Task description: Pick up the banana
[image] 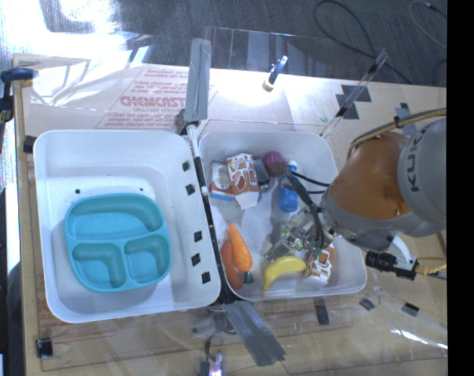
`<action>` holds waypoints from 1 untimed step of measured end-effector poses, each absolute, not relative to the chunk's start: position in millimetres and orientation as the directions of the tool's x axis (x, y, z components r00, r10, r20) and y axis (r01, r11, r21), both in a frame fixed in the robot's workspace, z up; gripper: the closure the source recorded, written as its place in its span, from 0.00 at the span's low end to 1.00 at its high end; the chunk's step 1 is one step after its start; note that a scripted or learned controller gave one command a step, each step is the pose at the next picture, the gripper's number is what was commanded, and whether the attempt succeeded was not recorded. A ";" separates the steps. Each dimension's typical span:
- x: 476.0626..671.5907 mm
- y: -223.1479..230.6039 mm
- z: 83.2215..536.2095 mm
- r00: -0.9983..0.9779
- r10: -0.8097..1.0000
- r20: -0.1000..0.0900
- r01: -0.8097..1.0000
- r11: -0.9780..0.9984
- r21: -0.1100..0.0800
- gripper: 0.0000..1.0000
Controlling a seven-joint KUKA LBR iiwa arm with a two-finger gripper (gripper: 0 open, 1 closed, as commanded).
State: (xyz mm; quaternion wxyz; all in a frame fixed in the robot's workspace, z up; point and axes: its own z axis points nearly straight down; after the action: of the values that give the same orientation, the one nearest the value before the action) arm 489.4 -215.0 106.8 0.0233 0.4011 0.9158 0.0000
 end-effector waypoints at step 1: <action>480.8 -210.8 94.4 -0.715 0.699 -0.012 0.699 0.715 0.005 0.00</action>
State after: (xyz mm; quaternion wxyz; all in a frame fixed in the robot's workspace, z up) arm 480.8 -210.8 94.4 0.0062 0.3776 0.9259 -0.0001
